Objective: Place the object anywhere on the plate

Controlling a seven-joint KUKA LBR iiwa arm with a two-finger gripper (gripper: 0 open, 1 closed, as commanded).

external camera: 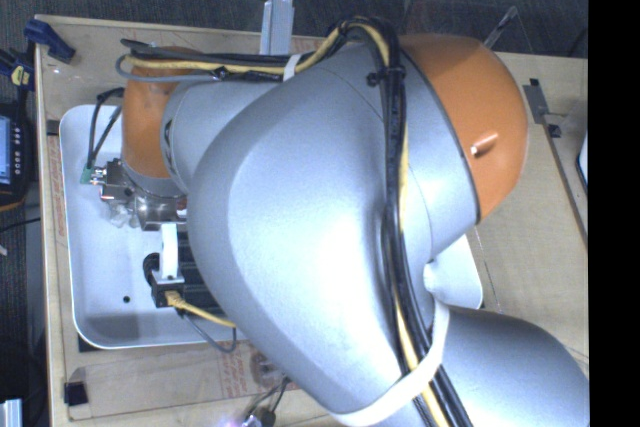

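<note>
My grey arm (330, 215) reaches far over the bench and covers most of both bins. Its orange wrist band (140, 130) hangs above the left white bin (85, 255). Below the band, the gripper (128, 200) sits low over the bin's upper left part, seen as a cluster of metal and wiring. A white and black mount (165, 270) with a yellow cable juts out beside it. The arm hides whatever lies under the gripper and most of the bin floor.
A small dark speck (127, 298) lies on the bin floor near the front left. A blue clamp (45, 37) sits at the bench's far left corner, and a black device (10, 150) stands off the left edge. Yellow and black cables (220, 67) run along the arm.
</note>
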